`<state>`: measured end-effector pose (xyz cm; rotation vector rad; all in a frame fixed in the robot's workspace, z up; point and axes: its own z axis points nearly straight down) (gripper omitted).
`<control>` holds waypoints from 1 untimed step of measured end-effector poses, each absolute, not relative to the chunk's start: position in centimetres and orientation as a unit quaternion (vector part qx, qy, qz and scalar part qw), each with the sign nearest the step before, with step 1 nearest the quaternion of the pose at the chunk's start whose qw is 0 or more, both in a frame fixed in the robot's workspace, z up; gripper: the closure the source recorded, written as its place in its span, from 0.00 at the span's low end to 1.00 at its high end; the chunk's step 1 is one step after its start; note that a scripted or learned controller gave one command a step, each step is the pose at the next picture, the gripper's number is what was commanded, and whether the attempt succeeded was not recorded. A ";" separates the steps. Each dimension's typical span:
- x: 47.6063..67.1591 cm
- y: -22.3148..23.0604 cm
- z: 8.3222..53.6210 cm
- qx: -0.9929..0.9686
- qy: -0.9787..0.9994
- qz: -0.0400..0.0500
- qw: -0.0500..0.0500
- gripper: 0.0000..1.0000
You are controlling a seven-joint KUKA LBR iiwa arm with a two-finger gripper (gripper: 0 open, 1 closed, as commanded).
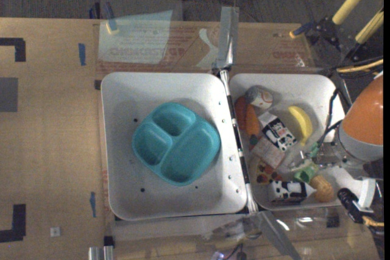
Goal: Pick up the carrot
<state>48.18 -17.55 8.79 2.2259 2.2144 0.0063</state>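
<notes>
Crowding right bin's (329,85) left wall: carrot (251,120).

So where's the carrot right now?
The carrot lies in the right bin, against its left wall, just below the can and left of the banana.

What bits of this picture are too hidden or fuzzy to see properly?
- Gripper: in the camera view it is blurred amid clutter, so the finger state is unclear.
- Carrot: partly covered by the neighbouring toys in the right bin.
- Arm: cut off by the right edge.
- Printing on the small cartons: too small to read.
</notes>
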 end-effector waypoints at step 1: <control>50.2 -18.1 8.8 0.728 0.685 0.002 0.003 0.00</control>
